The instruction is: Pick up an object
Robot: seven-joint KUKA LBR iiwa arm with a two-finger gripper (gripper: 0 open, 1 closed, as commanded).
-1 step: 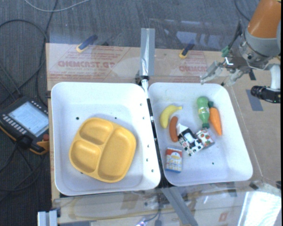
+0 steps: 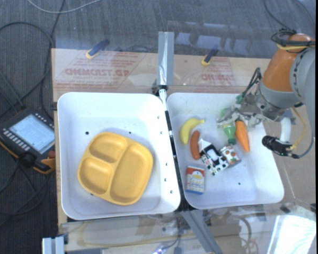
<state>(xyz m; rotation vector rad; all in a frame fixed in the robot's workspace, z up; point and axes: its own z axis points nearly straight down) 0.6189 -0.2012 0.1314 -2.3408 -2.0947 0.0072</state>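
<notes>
Pick not done yet, as far as I can see. Arm (image 2: 286, 70) is in from 3 o'clock, gripper (image 2: 238, 112) low over the right bin (image 2: 265, 189), up around that bin's 1 o'clock corner. Can't tell how the end effector is set; it's a grey tangle at that angle. Closest candidates: carrot (image 2: 243, 135) just below the gripper at its 5 o'clock, something green (image 2: 231, 132) right beside the carrot's 9 o'clock side. Carrot looks to be lying on the bin floor, not lifted, though hard to be sure. Rest of the pile sits toward bin centre: banana (image 2: 190, 128) at 9 o'clock from the gripper, orange-red sausage-shaped piece (image 2: 195, 145) just below it, black-and-white patterned item (image 2: 216, 159), small carton (image 2: 195, 179) at 6 o'clock of the group. Left bin (image 2: 74, 110) holds a yellow divided tray (image 2: 115, 167), well apart from the action. Remaining, I'd say: close on something, then lift clear.
</notes>
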